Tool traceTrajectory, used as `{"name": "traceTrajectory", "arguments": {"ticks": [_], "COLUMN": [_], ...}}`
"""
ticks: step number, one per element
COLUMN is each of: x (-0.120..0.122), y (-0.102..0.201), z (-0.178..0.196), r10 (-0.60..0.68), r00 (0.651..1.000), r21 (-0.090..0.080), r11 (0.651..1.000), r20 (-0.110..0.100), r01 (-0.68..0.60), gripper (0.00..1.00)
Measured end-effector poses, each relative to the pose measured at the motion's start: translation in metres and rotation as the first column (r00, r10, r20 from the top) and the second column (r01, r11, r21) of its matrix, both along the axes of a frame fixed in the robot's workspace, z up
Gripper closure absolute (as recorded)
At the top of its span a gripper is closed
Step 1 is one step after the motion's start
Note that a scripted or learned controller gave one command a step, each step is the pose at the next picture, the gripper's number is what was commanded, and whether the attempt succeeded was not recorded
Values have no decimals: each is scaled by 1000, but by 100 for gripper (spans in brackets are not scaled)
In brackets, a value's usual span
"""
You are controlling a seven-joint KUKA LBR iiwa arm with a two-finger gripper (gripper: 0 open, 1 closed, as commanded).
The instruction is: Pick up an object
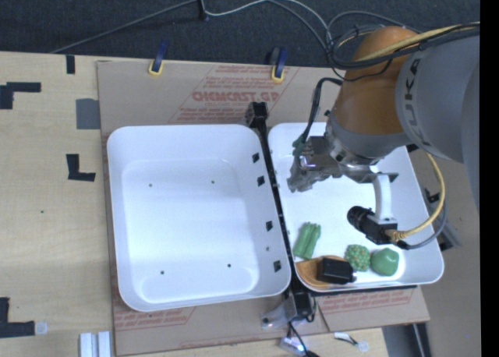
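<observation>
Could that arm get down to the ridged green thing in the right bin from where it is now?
Probably yes. The ridged green thing lies alone on the right bin floor near the divider, nothing covering it, and the gripper hangs just above and behind it.

The left bin [187, 215] offers open floor throughout. In the right bin [405, 273], a green ridged piece [308, 240], black block [336, 271], green knobbly ball [358, 256] and green lump [384, 261] crowd the 6 o'clock edge; the 12 o'clock half lies beneath the arm [390, 98]
</observation>
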State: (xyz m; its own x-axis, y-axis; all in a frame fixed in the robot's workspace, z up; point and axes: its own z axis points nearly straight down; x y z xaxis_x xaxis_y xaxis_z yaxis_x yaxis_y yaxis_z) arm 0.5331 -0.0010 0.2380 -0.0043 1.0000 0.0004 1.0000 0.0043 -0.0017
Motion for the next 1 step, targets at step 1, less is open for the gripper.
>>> {"name": "traceTrajectory", "arguments": {"ticks": [1], "x": [17], "y": [58], "z": [4], "r10": [1], "r00": [1000], "r21": [0], "r11": [1000], "r20": [1], "r01": [-1], "gripper": [100]}}
